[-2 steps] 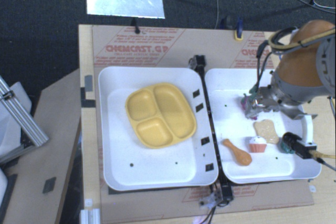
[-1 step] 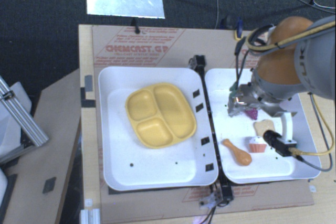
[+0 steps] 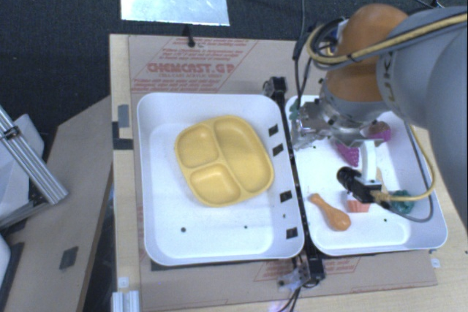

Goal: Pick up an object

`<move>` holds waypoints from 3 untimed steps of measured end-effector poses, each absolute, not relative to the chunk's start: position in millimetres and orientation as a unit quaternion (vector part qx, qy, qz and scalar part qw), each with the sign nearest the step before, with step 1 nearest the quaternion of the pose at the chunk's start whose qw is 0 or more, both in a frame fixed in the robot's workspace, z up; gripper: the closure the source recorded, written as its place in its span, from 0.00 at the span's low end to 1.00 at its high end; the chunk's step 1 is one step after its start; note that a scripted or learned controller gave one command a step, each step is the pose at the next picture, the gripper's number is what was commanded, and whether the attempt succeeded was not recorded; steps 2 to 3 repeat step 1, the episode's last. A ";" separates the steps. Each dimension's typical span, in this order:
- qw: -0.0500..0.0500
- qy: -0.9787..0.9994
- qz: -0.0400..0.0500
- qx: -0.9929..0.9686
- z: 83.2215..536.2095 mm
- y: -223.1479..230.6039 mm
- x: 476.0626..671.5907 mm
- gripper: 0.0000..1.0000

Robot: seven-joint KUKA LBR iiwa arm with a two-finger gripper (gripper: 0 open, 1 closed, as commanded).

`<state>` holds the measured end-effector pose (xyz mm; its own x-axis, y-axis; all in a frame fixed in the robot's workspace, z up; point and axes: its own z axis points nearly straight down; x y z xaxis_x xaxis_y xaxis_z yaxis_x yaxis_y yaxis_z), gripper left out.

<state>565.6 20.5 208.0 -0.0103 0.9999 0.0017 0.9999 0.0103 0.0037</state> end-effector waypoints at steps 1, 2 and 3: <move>0.001 0.710 0.002 0.704 212.3 72.8 585.8 1.00; 0.001 0.710 0.002 0.704 212.3 72.8 585.8 1.00; 0.001 0.710 0.002 0.704 212.3 72.8 585.8 1.00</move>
